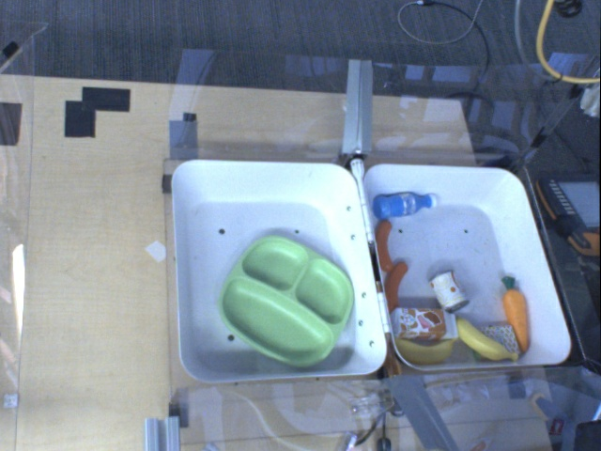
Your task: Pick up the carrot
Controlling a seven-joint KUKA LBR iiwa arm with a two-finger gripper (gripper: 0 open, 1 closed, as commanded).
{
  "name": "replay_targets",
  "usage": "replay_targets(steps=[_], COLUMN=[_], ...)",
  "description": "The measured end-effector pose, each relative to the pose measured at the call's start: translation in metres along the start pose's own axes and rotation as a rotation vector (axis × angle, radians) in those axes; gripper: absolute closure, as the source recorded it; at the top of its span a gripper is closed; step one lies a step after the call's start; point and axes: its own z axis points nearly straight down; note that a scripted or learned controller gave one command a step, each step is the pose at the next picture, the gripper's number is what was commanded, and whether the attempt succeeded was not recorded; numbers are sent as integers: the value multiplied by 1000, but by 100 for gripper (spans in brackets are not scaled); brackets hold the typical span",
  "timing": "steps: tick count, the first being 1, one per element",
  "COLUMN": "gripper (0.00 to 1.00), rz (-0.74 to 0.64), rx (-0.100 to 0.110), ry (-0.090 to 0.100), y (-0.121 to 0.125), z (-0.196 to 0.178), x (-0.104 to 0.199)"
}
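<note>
Seemingly light, stiff and smooth, the carrot [515,316] lies by the right bin's [441,173] wall on the side the hand reaches in from, just beside a banana [484,340], best pinched across its thick orange middle; the hand's state cannot be told.

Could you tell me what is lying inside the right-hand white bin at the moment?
The right bin holds the carrot by its right wall, a blue bottle, two sausages, a small can, a snack packet and bananas. Whatever lies beneath the packet is covered.
</note>
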Motion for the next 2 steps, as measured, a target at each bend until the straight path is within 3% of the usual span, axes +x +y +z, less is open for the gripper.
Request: replay_targets(steps=[1, 2], gripper=[100, 100], rz=[247, 2], rx=[-2, 1], ry=[-8, 0], y=[-11, 0], z=[60, 0], x=[-3, 0])
